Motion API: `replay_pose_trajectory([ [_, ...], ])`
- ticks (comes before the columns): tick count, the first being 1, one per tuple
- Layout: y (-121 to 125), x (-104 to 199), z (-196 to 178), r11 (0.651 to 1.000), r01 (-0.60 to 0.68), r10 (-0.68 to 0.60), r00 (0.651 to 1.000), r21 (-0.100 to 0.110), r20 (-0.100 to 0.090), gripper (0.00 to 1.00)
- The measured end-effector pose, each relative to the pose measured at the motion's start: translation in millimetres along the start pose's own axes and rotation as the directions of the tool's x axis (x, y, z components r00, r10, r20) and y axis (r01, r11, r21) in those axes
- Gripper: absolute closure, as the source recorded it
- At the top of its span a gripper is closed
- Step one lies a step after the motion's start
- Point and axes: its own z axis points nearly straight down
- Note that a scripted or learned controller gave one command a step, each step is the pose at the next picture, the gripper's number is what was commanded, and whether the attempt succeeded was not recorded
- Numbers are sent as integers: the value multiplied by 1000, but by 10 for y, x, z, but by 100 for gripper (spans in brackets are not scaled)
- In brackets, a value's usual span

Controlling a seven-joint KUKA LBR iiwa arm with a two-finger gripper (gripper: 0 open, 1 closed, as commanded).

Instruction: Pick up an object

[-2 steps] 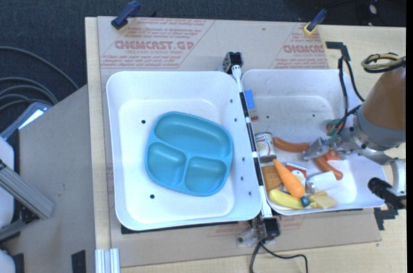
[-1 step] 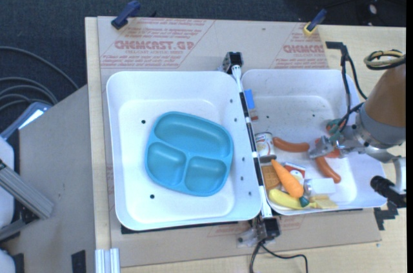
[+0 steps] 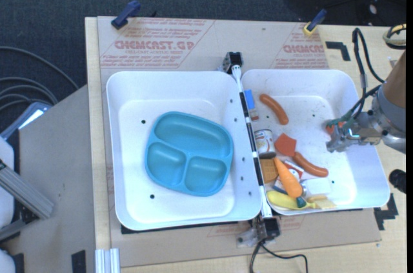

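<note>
The right bin (image 3: pixel 345 88) holds several toy foods. A red sausage (image 3: pixel 273 108) lies near its back left, and an orange-red wedge (image 3: pixel 286 144) sits at mid left. A second sausage (image 3: pixel 311 166) lies to the wedge's right. A carrot (image 3: pixel 288 178) and a yellow banana (image 3: pixel 284 201) rest at the front left corner. My gripper (image 3: pixel 337 135) hangs over the right half of this bin, to the right of the wedge and just behind the second sausage. Nothing shows in its grasp.
A blue divided plate (image 3: pixel 188 152) lies in the left bin (image 3: pixel 129 97). Between the bins runs a ridge with small labels (image 3: pixel 248 101). The arm comes in over the right bin's right wall. Clamps and cables sit on the bench behind.
</note>
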Motion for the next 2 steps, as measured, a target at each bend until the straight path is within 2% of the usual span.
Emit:
replay_pose_trajectory([
  [1, -4, -1, 4, 1000, -1, 1, 1000, 1, 0, 0],
  [2, 12, 394, 1219, 1000, 0, 0, 1000, -5, 1, 0],
])
